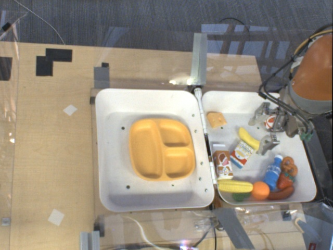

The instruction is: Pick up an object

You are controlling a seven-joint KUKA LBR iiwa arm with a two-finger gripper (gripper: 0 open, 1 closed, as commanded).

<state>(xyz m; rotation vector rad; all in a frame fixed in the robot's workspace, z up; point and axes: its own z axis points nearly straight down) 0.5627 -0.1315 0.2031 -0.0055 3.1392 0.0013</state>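
Observation:
My gripper (264,129) hangs over the upper right part of the right bin (231,104), its two grey fingers (258,114) spread wide apart and nothing between them. A small red and white object (270,122) lies partly hidden under the gripper body. Just left of the lower finger lie a yellow banana (248,138) and a white and red carton (242,153). A tan bread piece (216,120) sits at the bin's upper left.
Along the right bin's front lie a brown packet (222,164), a corn cob (235,185), an orange (260,190), a blue bottle (272,172) and red items (287,172). The left bin (112,139) holds a yellow divided plate (161,149).

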